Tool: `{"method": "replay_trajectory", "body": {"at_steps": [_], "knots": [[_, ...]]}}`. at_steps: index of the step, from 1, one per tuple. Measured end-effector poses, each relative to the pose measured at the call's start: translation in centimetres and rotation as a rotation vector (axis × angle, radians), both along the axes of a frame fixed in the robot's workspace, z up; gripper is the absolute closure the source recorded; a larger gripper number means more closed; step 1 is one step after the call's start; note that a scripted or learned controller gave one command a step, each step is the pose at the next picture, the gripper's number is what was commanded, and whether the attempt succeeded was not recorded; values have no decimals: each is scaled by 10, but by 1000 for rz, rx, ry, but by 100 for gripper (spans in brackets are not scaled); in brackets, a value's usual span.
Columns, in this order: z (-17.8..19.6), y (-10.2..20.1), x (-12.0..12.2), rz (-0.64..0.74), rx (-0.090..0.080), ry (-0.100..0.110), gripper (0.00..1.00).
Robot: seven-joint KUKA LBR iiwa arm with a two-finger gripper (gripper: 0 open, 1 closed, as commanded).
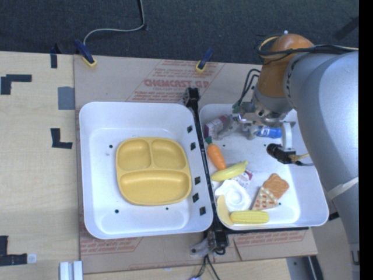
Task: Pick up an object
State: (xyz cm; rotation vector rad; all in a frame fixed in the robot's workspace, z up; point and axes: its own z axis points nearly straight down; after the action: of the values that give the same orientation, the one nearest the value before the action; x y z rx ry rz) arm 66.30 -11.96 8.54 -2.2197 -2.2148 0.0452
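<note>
Objects for picking all lie in the right bin (317,212), while the left bin (93,156) holds a yellow tray (153,171). My arm (326,104) reaches over the right bin's far end, and my claw (247,124) hangs low there; I cannot tell whether it is spread or closed. Nearest it are a small wrapper (217,125), then a carrot (216,156), banana (229,171) and corn (249,217). I judge this the approach: next I must settle over one item and close on it.

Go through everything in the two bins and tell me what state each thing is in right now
Yellow tray: flat in the left bin, compartments bare.
Carrot: lying loose by the divider.
Banana: lying on its side.
Corn cob: lying near the front wall.
Waffle: flat.
Gripper: low in the right bin.
</note>
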Motion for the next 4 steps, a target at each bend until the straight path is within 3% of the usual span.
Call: {"method": "replay_trajectory", "body": {"at_steps": [4], "knots": [[0, 0, 0, 0, 1, 0, 0]]}}
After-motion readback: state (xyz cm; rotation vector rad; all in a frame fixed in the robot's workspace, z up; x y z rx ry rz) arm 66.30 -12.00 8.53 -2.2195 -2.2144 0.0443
